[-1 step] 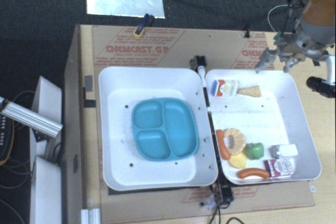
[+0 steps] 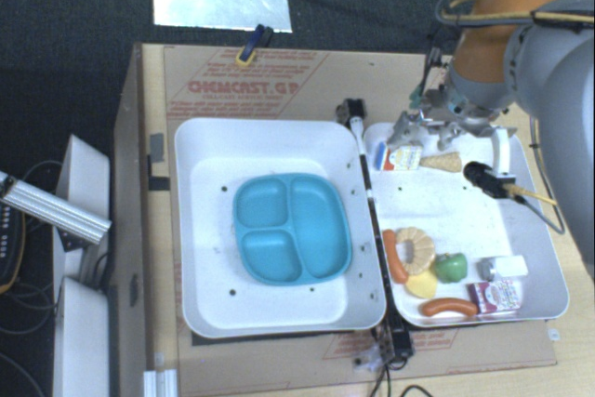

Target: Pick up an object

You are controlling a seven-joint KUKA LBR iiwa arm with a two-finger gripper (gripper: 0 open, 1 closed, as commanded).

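Now two white bins sit side by side on a printed cardboard sheet; the left bin holds one blue plate with three compartments, lying flat near its middle. The right bin holds nine small things. One small carton lies in its far corner by the wall shared with the other bin, and one tan wedge lies just beside it. Along the near side are one orange carrot, touching one ring-shaped pastry, one yellow piece, one green fruit, one sausage, one red-and-white packet and one small white block. The gripper hangs at the end of the grey arm, directly over the small carton and very close to it; whether it touches the carton, and whether it is clenched, released or grasping anything, I cannot tell from this slant. The middle of the right bin lies bare, well apart from the gripper
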